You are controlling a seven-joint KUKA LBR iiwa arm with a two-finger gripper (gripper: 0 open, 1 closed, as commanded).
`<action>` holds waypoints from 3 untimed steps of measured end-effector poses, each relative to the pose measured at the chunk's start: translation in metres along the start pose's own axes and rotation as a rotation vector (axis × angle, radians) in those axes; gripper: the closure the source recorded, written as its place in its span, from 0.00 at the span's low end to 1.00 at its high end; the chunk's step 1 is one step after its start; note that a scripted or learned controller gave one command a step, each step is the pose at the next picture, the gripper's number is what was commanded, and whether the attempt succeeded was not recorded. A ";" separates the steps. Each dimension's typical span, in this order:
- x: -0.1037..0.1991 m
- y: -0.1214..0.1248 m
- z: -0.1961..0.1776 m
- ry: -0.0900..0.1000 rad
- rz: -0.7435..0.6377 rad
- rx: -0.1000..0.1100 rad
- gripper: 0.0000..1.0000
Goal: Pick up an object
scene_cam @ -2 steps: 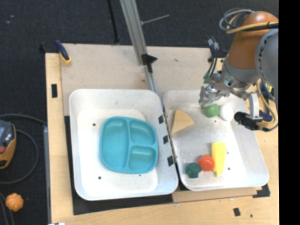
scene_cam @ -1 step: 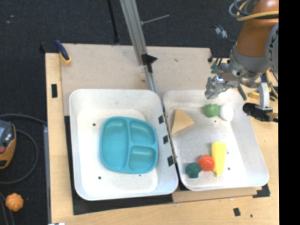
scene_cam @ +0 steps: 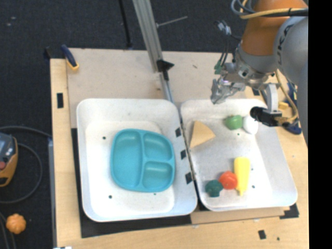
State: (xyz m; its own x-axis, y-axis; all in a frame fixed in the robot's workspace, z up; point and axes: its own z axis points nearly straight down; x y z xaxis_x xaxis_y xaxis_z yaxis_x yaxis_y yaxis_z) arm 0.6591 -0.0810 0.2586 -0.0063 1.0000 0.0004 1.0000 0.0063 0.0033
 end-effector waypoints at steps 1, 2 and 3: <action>0.053 0.004 0.015 0.000 0.000 0.004 1.00; 0.100 0.012 0.006 0.001 -0.001 0.000 1.00; 0.153 0.015 0.022 0.000 -0.001 0.004 1.00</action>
